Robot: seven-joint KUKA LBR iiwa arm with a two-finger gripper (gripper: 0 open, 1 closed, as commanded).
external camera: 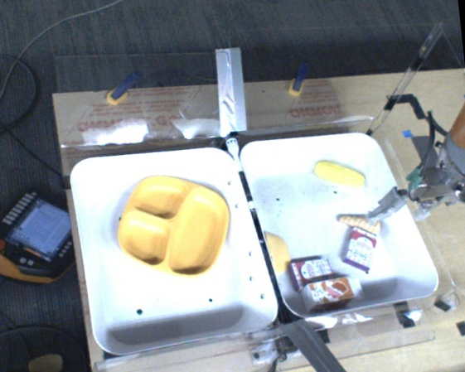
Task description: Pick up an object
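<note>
Brown packet [330, 291] and dark carton [308, 270] sit at front of right bin [409, 273], nearest the lens, as gripper [382, 206] hangs low over that bin's right side

Detail: gripper, reaching in from right edge w/ grey fingers pointing left, is above a small striped stick [356, 220] and purple packet [360, 251], which lie just below-left of its tip; packet's long axis runs roughly front-to-back, slightly tilted. Nothing seen btwn the fingers; whether they're spread or closed can't be told. Yellow oblong [339, 174] lies farther back in same bin, apart from the rest. Left bin [114, 319] holds one big yellow lumpy cushion-like item [173, 224]. Likely target: the purple packet or stick
</note>
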